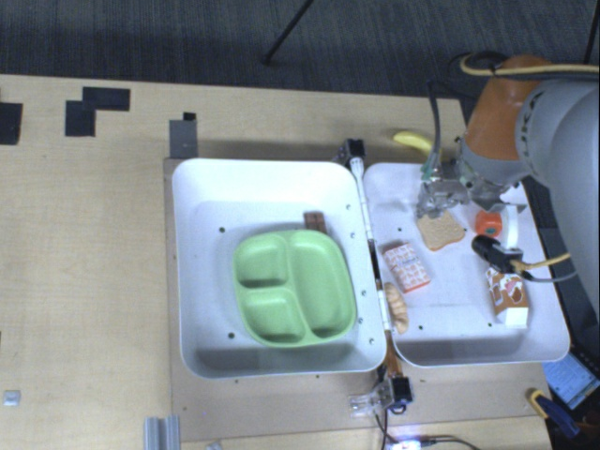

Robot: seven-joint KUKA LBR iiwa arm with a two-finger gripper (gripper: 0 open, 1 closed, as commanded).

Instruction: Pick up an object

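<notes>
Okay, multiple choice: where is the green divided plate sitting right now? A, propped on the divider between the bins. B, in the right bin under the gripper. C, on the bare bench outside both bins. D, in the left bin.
D: the green divided plate lies flat on the floor of the left bin, while the gripper is over the right bin.

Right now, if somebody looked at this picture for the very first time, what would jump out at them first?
Probably the bright green divided plate lying in the left bin. Next, the big grey arm with its orange band reaching in from the right, its gripper just above a tan slice of toast in the right bin. A yellow banana peeks out behind that bin.
</notes>
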